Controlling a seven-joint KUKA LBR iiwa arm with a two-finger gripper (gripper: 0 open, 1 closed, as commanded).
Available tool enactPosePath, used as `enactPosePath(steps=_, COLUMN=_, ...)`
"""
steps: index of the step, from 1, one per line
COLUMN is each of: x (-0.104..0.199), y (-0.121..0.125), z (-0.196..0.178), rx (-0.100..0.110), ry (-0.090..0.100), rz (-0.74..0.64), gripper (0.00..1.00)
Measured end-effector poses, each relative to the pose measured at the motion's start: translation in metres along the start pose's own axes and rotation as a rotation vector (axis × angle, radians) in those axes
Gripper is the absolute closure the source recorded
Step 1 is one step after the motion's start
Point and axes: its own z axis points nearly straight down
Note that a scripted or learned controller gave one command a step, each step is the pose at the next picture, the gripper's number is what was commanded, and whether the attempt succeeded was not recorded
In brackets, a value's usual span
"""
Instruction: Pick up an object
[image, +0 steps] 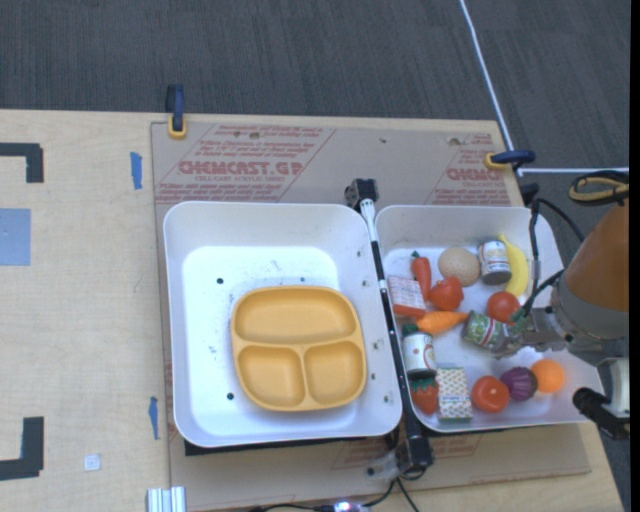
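Toy food (470, 330) crowds the right bin (560, 425), and the end effector (525, 335) is down at that bin's right edge beside a green can (485, 330); its grip state, can't tell. Yellow tray (298, 345) sits in the left bin (190, 330).

Arm (605, 275): cut off at the frame's right edge, covering the right bin's (440, 222) far wall. Labels on the small cans inside that bin: too small to read.

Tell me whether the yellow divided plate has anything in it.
Empty. All three compartments of the plate show bare yellow; it sits alone in the left bin.
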Motion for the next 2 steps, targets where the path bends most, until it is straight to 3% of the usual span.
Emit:
enactPosePath(steps=1, x=0.000, y=0.000, z=0.000, rx=0.000, ry=0.000, rz=0.000, gripper=0.00)
enactPosePath(steps=2, x=0.059, y=-0.001, z=0.025, rx=-0.007, ry=-0.010, rz=0.006, gripper=0.00)
